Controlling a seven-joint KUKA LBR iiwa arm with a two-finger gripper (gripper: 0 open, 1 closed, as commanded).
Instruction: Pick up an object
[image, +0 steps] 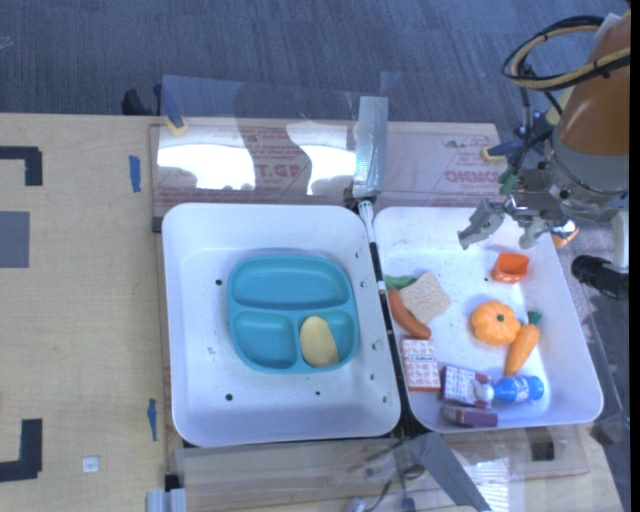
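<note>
— Gripper (506, 222) hangs over the far end of the right bin (585, 385), fingers spread apart, nothing between them; so which step is this?

— Approach, I judge; no object is gripped yet; the nearest candidate is the small orange block (511, 266), lying on the bin floor just below and in front of the fingertips.

— And beyond that?

— A slice of bread (429, 297) beside a sausage (408, 314); a little pumpkin (496, 323) touching a carrot (522, 347); a blue bottle (517, 390) and small cartons (442, 377) near the front rim; a yellow lemon-like piece (319, 341) sits in the blue tray (288, 288) in the left bin (195, 400).

— Next move?

— Probably shift toward the block, descend with fingers straddling it, then close; misalignment could nudge it aside.
</note>
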